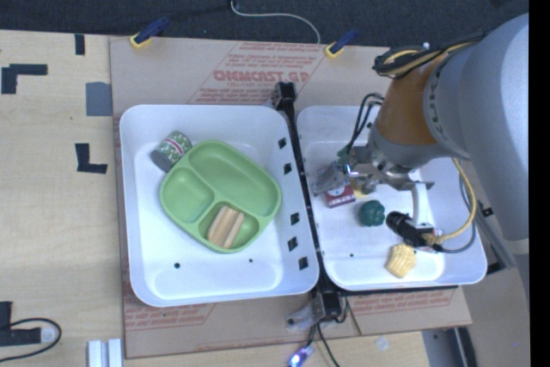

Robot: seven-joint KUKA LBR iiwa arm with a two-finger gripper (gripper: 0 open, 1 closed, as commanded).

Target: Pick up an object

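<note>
the arm reaches in from the right and is lowered over the right bin point(455, 275). the gripper point(348, 178) sits low near that bin's left part, close to the divider between the two bins. its state cannot be determined: the wrist body and cabling cover the working end, and nothing can be confirmed as held.

candidate objects in the right bin:
- a small red-and-white item point(340, 198), just beside the tool and partly under it. this is judged to be the most likely target, given the tool's position.
- a dark green round object point(371, 213), just beside the red item, toward the bin centre.
- a yellow object point(400, 260), near the front wall, apart from the others.

the left bin point(142, 271) holds a green divided plate point(249, 172), lying at a slant. a tan item point(225, 226) rests in one of its compartments, so it cannot roll free. a small patterned can point(172, 149) lies touching the plate's far-left rim.

judgement: the pick is at the descent or closing step. the divider's nearness leaves little side clearance, so a miss or a nudge is possible.
</note>
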